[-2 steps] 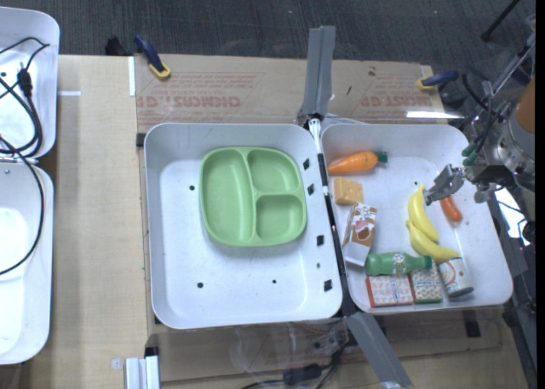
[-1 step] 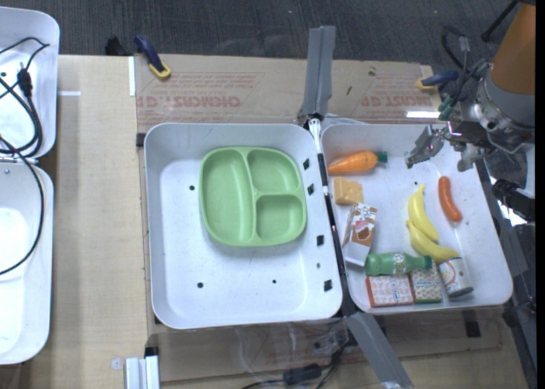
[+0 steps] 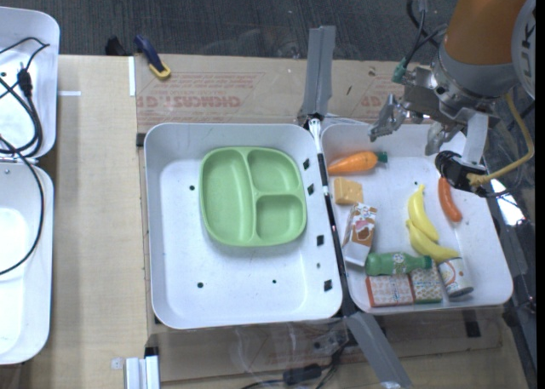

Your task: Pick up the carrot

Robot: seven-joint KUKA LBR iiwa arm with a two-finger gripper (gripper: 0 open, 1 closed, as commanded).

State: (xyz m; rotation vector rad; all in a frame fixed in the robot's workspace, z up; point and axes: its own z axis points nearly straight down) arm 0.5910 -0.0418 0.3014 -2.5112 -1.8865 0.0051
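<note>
Carrot [image 3: 353,162] lies on its side in right bin [image 3: 502,251], far-left corner, green end pointing right, just beyond a cheese wedge [image 3: 347,191]. Gripper [image 3: 414,128] hovers over the bin's far rim, right of the carrot, apart from it. Fingers [image 3: 381,126] look spread, nothing between them. Same bin: banana [image 3: 423,227], red sausage [image 3: 450,200], green bottle [image 3: 398,263], small carton [image 3: 361,229], can [image 3: 457,277]. Left bin [image 3: 170,294] carries a green divided plate [image 3: 253,196]. Tabletop [image 3: 94,208] bare wood.
</note>
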